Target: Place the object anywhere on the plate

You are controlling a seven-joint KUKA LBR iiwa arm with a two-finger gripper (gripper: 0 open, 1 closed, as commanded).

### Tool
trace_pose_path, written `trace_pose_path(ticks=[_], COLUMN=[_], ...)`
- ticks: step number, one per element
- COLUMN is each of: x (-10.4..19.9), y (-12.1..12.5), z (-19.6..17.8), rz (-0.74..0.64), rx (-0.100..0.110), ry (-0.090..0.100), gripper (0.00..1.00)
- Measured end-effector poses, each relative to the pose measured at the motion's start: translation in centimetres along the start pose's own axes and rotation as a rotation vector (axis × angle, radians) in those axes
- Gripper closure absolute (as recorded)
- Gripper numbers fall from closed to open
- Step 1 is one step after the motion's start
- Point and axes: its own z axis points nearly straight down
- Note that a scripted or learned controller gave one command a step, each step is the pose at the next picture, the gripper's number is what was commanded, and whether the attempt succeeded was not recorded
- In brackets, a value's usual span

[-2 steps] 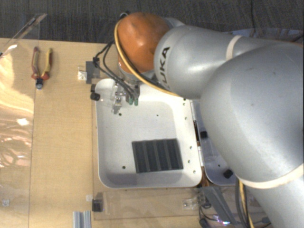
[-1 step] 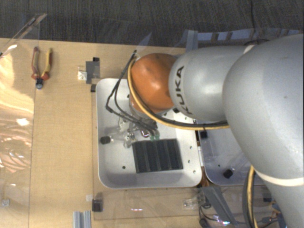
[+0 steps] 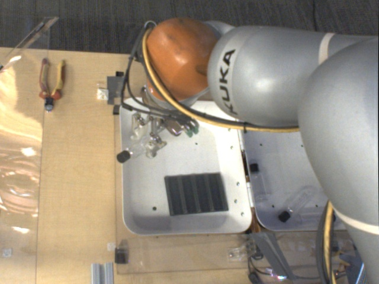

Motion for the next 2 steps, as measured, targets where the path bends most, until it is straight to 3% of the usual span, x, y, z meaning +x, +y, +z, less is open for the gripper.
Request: trace_pose_path(ticks=[1,2], x=[-3.5,-4.1], y=[-3.7,-3.1], z=[-7.2,-9.8], rz=[0.024,0.596], rx=[0.000,0.002], ry=[0.000,0.003], gripper=[1.00,1.00])
